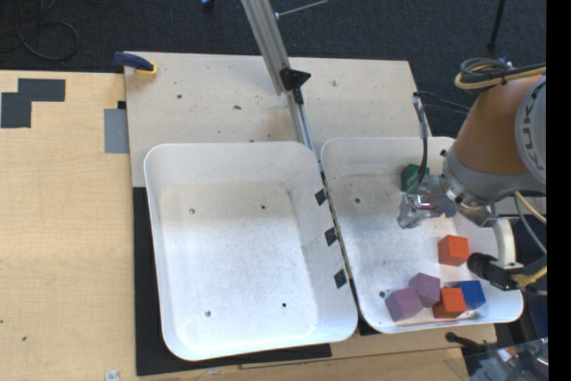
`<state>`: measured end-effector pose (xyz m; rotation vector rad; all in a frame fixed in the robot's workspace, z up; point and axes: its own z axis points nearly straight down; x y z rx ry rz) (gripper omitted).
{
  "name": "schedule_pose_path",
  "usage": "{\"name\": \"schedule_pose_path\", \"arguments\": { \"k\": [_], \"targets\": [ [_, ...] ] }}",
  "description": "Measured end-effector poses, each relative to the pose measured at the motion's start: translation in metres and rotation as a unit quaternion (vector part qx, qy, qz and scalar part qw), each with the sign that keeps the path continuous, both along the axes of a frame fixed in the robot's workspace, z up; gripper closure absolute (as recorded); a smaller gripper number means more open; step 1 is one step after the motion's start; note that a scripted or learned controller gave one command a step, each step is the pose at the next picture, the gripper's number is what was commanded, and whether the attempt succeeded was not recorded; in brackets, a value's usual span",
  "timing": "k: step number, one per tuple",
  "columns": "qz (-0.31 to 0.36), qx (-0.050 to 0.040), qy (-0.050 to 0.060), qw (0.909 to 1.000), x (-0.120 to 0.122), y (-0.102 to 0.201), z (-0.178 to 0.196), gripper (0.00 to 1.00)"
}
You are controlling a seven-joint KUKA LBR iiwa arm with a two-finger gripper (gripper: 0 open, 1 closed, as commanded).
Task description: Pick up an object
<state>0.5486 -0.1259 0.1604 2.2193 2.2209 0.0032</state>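
Over the right bin [375, 158], the tool [417, 211] hides a green object [411, 177]; its grip state cannot be judged.

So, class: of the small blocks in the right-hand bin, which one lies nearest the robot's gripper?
The lone orange block, apart from the others and just below-right of the gripper. The two purple, the blue and the other orange block cluster at the bin's near edge.

White bins [232, 158] hold orange [453, 250], purple [425, 288] and blue blocks [472, 293].
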Motion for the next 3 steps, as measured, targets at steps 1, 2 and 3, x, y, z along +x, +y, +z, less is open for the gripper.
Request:
{"name": "schedule_pose_path", "arguments": {
  "k": [1, 2, 3],
  "targets": [
    [0.000, 0.0000, 0.000, 1.0000, -0.004, 0.001, 0.043, 1.00],
    [0.000, -0.0003, 0.000, 1.0000, -0.003, 0.000, 0.088, 1.00],
    [0.001, 0.0010, 0.004, 1.0000, 0.009, 0.046, 0.075, 1.00]
  ]
}}
